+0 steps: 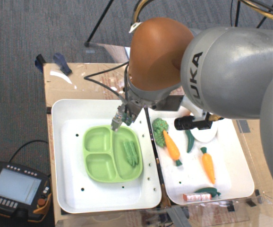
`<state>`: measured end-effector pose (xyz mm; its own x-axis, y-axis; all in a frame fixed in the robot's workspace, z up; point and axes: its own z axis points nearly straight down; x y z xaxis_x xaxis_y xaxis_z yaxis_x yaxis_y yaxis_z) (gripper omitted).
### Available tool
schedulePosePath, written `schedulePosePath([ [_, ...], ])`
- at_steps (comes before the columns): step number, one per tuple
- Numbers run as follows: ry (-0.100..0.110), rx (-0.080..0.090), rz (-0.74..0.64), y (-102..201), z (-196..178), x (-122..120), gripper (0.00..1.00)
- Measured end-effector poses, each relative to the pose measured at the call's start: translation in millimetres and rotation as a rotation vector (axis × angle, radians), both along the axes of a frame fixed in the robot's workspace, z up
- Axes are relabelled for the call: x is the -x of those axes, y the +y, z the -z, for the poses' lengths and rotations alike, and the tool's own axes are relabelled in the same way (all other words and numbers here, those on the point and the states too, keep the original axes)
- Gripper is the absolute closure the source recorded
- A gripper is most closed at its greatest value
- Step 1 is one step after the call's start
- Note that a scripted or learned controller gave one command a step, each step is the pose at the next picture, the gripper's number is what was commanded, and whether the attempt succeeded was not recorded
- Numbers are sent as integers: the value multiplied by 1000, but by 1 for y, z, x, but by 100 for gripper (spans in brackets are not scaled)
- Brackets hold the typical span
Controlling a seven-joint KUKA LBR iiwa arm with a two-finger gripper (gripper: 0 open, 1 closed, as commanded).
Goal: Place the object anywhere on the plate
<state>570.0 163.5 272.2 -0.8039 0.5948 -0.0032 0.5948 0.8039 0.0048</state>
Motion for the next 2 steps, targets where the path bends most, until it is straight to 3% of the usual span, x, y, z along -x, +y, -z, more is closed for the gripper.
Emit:
schedulePosePath([
  [1,-4,0,42,-62,-90,33,100],
  [2,2,-2,89,17,-133,88,100],
])
